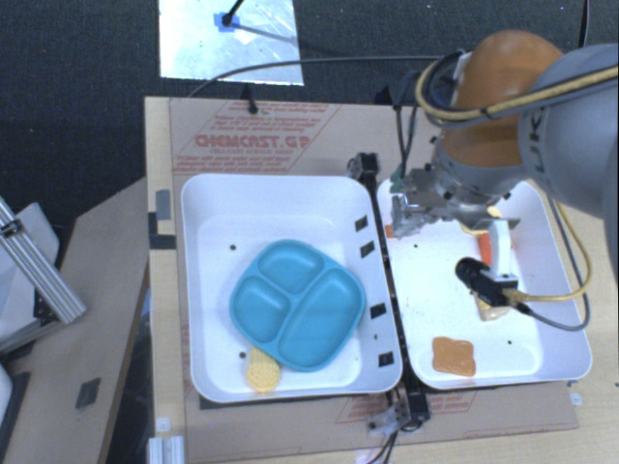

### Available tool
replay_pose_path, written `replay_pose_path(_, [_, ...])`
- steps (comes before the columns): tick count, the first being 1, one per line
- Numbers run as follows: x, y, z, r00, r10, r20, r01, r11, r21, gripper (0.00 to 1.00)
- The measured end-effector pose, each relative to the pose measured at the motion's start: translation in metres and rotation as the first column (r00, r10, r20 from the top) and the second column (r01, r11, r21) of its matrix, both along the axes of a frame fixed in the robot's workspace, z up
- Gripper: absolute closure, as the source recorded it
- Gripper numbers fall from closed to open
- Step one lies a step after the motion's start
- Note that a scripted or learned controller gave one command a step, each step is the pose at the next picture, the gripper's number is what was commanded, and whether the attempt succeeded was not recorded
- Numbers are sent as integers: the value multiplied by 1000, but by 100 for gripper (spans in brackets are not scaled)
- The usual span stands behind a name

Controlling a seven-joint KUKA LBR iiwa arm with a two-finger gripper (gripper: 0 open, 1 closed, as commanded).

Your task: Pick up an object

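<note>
Camera view: nearest pick lying just beside the gripper

I am watching the gripper [411, 213] hovering low over the right bin [571, 356]. A small orange piece [389, 230] is lying just beside it, on the side toward the left bin [193, 356]. A flat tan piece [453, 356] is sitting well apart, nearer the camera. I am seeing nothing held, and I cannot tell how far the gripper is open.

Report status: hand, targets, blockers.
Hand over right white bin's far-left corner. Flat orange toast-shaped piece near that bin's front, apart from hand, uncovered. Blue divided plastic plate, yellow waffle piece in left white bin.
</note>
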State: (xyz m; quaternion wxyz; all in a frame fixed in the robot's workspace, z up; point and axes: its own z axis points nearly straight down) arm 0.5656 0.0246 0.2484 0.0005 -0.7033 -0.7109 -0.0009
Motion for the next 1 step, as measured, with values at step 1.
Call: replay_pose_path(1, [-14,59,-13,1000,1,-1,-1,1000,1,100])
